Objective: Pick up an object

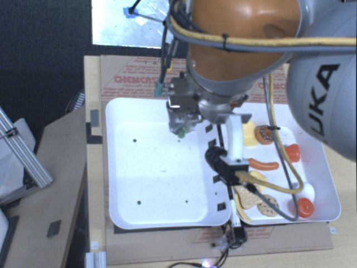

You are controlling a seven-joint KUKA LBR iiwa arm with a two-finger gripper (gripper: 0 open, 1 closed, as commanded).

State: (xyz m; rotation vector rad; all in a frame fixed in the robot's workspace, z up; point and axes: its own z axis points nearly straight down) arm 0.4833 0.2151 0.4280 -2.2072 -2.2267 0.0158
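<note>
My gripper (181, 125) hangs over the far right part of the left white bin (150, 172), close to the wall between the two bins. A small green bit (181, 132) shows at its lower tip; I cannot tell what it is or whether it is held. The right bin (330, 201) holds toy food: a brown donut (264, 134), an orange piece (291, 152), a red sausage (262, 164), a yellow piece (255, 177), brown cookies (263, 203) and a red tomato (304, 206). The arm's large orange and grey body covers the far part of the right bin.
Both bins sit on a printed cardboard sheet (134, 77). A cardboard flap (50, 166) and a metal rail (22, 155) lie to the left of the bench. A bright sheet with a blue mark (129, 13) lies beyond the bins.
</note>
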